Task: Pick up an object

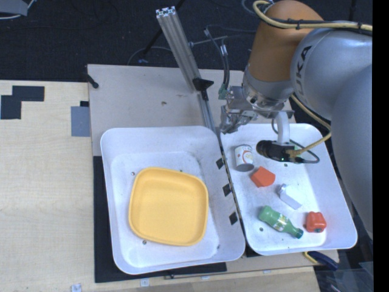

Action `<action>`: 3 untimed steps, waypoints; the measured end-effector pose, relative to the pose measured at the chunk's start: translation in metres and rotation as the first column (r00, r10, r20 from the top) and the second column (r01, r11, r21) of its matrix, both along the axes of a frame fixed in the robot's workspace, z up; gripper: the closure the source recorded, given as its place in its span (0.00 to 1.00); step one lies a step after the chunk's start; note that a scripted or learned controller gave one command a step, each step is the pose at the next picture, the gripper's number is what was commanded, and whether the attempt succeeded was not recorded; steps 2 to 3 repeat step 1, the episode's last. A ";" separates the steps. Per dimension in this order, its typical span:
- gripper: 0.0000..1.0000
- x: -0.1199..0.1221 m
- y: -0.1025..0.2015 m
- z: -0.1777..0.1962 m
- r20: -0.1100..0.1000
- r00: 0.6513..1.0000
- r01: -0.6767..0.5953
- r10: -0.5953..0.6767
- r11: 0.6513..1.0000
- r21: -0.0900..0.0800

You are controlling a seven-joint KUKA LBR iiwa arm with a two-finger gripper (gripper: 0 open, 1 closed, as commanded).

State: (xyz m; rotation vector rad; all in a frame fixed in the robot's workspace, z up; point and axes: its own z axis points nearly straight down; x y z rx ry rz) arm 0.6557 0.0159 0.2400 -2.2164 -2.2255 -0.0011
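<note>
A: So, where are the jaws right now?

B: Over the far left corner of the right bin (319, 184), just by the seam where the two bins meet. The grey arm (331, 59) reaches in from the right, with its orange band (276, 41) directly above the wrist.

A: Are they open or closed?

B: I cannot tell. They point down and away from the camera, and the wrist covers most of them, so neither the gap nor anything in it can be made out.

A: What is there to pick up?

B: Five things, all in the right bin. A small white can (244, 157) with a red mark stands nearest the jaws, just in front of them. An orange block (262, 177) lies just beside the can, toward the near side. A pale grey piece (289, 196) lies a little further on, near the middle of the bin. A green bottle (279, 221) lies on its side toward the near edge, its neck pointing right, and a red thing (315, 221) sits just beside that neck.

A: Do any of them touch?

B: The can and the block are very close; I cannot tell whether they touch. The others lie apart.

A: And the left bin (121, 148)?

B: It holds a yellow plate (168, 207), square with rounded corners, lying flat.

A: Anything else on the desk (140, 96)?

B: A metal rail (182, 47) stands at a slant behind the bins, its foot near the jaws.
</note>
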 end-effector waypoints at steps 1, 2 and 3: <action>1.00 0.002 0.048 -0.014 -0.001 1.000 0.001 -0.001 1.000 0.000; 1.00 0.002 0.048 -0.014 -0.001 1.000 0.001 -0.001 1.000 0.000; 1.00 0.002 0.048 -0.014 -0.001 1.000 0.001 -0.001 1.000 0.000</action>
